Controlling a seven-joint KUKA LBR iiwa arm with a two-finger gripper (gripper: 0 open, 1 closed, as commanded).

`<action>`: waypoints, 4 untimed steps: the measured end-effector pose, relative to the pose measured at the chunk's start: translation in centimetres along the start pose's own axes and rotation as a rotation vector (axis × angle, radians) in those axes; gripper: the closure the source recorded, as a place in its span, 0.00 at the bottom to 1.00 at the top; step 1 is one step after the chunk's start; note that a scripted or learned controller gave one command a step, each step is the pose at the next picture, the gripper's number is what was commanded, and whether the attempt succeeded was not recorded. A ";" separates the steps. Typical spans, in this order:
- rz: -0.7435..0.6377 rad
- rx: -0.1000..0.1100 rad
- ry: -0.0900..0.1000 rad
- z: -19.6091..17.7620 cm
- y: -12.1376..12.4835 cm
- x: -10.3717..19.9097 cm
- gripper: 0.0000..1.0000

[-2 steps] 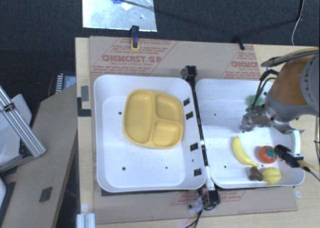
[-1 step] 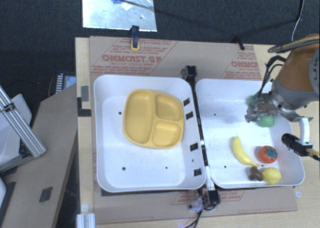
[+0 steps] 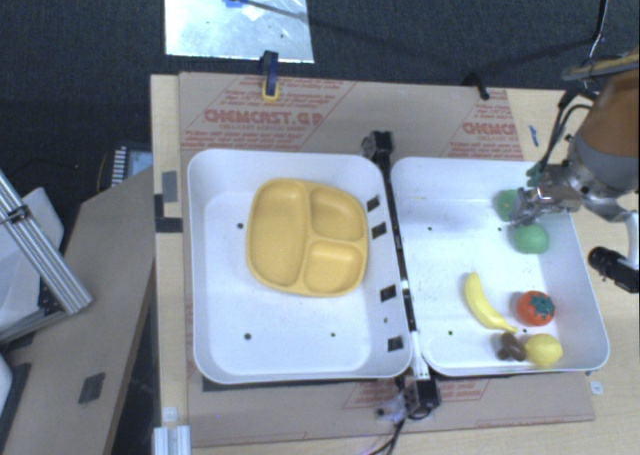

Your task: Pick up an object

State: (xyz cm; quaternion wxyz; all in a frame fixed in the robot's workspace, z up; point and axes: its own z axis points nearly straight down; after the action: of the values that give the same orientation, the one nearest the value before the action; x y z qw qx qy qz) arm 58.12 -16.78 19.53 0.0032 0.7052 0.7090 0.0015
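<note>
My gripper (image 3: 537, 201) hangs over the far right part of the right bin (image 3: 440, 243). A green round thing (image 3: 506, 204) sits just left of it, touching or partly under it. A second green ball (image 3: 531, 239) lies right below the gripper. Further toward the front are a yellow banana (image 3: 484, 304), a red-orange tomato-like fruit (image 3: 535, 308), a yellow lemon (image 3: 543, 350) and a small brown thing (image 3: 512, 347).
The left bin (image 3: 215, 243) holds a yellow divided plate (image 3: 305, 236). A black divider (image 3: 393, 243) runs between the bins. The arm's grey and orange wrist (image 3: 612, 133) comes in from the right, above the bin's right rim.
</note>
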 end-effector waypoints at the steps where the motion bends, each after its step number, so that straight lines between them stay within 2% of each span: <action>1: -0.001 0.000 0.000 -4.4 -0.1 -0.3 1.00; 2: -0.003 0.005 0.004 -4.6 -1.4 4.8 1.00; 4: -0.004 0.006 0.004 -3.3 -1.3 14.2 1.00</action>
State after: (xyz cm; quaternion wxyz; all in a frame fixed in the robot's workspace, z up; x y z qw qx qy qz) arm 56.73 -2.54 22.80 -0.0001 0.7038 0.7104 0.0009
